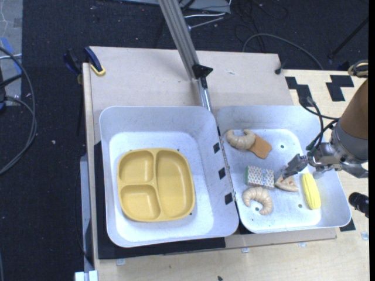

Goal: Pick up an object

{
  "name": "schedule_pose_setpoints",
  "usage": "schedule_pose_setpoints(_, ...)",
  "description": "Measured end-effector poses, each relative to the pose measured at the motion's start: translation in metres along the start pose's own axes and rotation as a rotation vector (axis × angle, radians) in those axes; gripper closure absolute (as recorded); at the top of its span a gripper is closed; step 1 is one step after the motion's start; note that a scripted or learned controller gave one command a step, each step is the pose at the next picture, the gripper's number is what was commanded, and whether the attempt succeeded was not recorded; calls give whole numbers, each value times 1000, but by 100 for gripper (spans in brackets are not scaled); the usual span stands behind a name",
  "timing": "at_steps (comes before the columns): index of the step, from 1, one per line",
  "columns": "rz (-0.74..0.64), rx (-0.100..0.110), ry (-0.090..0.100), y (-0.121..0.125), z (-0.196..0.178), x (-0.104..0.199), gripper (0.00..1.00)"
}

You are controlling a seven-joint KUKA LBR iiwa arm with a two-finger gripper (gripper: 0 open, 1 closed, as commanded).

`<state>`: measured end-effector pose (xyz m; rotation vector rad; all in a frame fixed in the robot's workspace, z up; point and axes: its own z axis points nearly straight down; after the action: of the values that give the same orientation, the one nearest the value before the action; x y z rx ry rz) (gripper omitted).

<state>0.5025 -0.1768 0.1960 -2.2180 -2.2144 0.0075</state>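
Observation:
The right bin (304, 122) holds several small objects. A beige curled pastry (240, 138) lies beside an orange-brown piece (261, 148) at the back. A green-and-white patterned block (260, 176) sits mid-bin, with a second curled pastry (258, 198) in front of it. A pale wedge-shaped slice (287, 185) lies next to a yellow corn-like piece (310, 191). My gripper (291, 170) reaches in from the right and hangs low, just behind the wedge and right of the patterned block. Nothing is visibly held.
The left bin (111, 127) holds a yellow three-compartment tray (156, 184). A slanted metal pole (181, 34) rises behind the bins. A raised divider (221, 157) runs between the two bins. The arm's body (351, 127) overhangs the right bin's right rim.

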Motion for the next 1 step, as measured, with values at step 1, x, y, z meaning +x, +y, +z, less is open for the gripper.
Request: schedule_pose_setpoints(1, -2, -8, -2, 2, -4, 0, 0)
